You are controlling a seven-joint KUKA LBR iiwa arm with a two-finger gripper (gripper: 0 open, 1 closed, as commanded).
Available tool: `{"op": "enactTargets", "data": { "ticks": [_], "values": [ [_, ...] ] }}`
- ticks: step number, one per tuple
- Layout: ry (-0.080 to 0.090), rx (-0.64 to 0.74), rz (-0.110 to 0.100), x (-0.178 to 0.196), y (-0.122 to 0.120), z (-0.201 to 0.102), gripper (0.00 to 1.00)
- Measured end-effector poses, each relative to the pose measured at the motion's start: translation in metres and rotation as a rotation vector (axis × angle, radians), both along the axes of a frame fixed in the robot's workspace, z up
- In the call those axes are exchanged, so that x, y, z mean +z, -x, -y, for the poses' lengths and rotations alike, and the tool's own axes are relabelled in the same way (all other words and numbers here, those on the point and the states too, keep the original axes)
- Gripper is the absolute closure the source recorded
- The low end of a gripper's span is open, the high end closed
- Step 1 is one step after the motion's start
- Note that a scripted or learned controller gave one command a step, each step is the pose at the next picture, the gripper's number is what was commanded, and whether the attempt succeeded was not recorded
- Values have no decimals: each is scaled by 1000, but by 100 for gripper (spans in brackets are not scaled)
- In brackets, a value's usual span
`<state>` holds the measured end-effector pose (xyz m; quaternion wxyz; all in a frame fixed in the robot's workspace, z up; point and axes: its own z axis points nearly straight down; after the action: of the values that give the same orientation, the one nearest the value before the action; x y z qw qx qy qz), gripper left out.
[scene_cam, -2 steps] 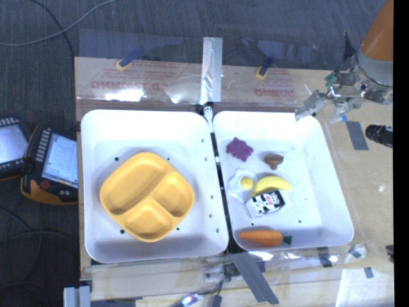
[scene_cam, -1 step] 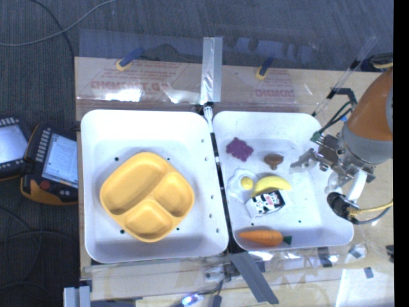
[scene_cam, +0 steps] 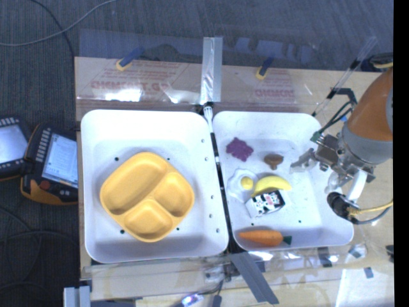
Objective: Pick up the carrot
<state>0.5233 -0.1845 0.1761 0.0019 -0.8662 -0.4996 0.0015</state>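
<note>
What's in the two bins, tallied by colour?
Yellow: 2, divided plate in the left bin, banana in the right bin
Orange: 1, carrot
Purple: 1, grape bunch
Brown: 1, small brown piece
White with yellow: 1, fried egg
Black and white: 1, small carton
Total: 7

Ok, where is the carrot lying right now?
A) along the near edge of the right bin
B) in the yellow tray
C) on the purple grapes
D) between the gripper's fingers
A: the carrot lies flat along the near wall of the right bin, below the banana.
</note>
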Motion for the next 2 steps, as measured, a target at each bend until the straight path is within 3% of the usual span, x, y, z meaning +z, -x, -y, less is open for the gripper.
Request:
{"op": "enactTargets", "data": {
  "ticks": [1,2],
  "values": [
    [4,-213,11,-84,28,-78,0],
    [6,-621,0,7,28,-158,0]
  ]
}}
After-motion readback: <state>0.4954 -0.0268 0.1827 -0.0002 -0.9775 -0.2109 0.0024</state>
